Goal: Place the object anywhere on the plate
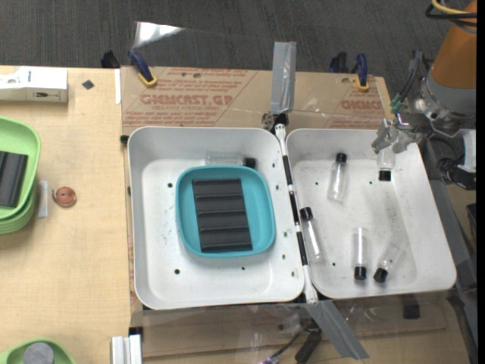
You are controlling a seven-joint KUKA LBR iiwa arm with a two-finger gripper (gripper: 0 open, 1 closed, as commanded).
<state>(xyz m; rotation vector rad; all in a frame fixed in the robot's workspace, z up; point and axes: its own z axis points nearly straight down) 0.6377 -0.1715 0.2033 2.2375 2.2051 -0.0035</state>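
Note:
A teal square plate with a black ridged insert lies in the left white bin. My gripper hangs over the far right part of the right bin. It is shut on a clear vial with a black cap, which hangs down from its fingertips, cap at the bottom. The plate is well to the left of the gripper, across the divider between the bins.
Several more clear black-capped vials lie in the right bin: one at the far middle, two near the front, one along the divider. A green tray sits at the far left.

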